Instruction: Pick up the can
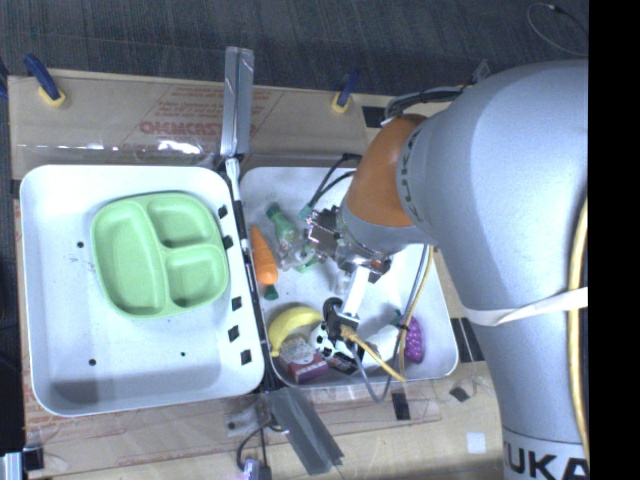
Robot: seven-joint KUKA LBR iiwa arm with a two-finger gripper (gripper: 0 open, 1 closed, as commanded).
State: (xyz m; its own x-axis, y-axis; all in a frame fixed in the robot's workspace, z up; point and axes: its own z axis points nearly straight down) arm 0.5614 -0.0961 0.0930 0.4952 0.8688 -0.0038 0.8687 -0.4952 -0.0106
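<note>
Camera view, single frame

- Worktop: brown board surface carrying two shallow white bins side by side. A blue clamp sits at its far edge.
- Landmark for all positions: the orange tapered plastic carrot. It lies in the right-hand white bin, close along the wall that bin shares with its neighbour.
- Left-hand white bin, on the other side of that wall from the carrot, holds a light green divided plastic plate with three compartments. The plate lies flat, well apart from the carrot.
- Small green-and-clear item: just beside the carrot, on its arm side and towards the far wall. Too blurred to identify.
- Yellow rounded plastic fruit: near the carrot's near tip, towards the camera.
- Task item, a dark red cylindrical can: nearer the camera than the carrot, just past the yellow fruit and against the bin's near wall. It appears to lie on its side. Nothing grips it.
- Purple plastic grape bunch: well apart from the carrot, towards the bin's near corner on the arm side.
- Grey arm with orange band: reaches in over the right-hand bin.
- Gripper: sits low, near the carrot on its arm side, close to the green-and-clear item and apart from the can.
- Gripper open or closed: cannot tell, the wrist hardware hides it
</note>
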